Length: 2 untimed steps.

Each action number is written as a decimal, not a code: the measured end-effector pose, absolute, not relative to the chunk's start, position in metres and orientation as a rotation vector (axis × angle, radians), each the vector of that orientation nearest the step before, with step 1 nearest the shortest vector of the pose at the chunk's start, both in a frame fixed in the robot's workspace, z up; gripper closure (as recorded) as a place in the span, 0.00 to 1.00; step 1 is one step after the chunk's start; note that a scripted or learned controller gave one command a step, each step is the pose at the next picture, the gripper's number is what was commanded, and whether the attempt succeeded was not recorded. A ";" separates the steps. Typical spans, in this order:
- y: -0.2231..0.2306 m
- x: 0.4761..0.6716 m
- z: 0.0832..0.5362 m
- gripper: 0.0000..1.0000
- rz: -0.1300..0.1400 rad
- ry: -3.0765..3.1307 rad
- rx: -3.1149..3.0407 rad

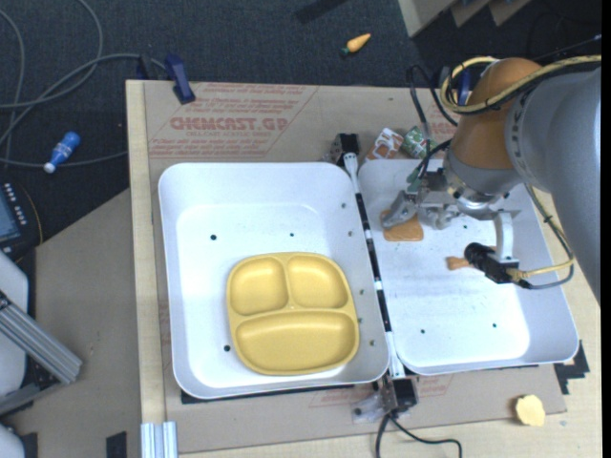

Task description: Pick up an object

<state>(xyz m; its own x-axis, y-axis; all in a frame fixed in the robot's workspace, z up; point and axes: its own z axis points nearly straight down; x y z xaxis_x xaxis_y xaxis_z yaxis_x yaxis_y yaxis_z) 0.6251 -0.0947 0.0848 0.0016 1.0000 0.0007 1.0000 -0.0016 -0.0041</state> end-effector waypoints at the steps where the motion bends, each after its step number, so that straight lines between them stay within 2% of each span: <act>1: -0.093 0.641 0.085 0.00 -0.003 -2.225 -2.222; 2: -0.091 0.643 0.085 0.00 -0.002 -2.223 -2.222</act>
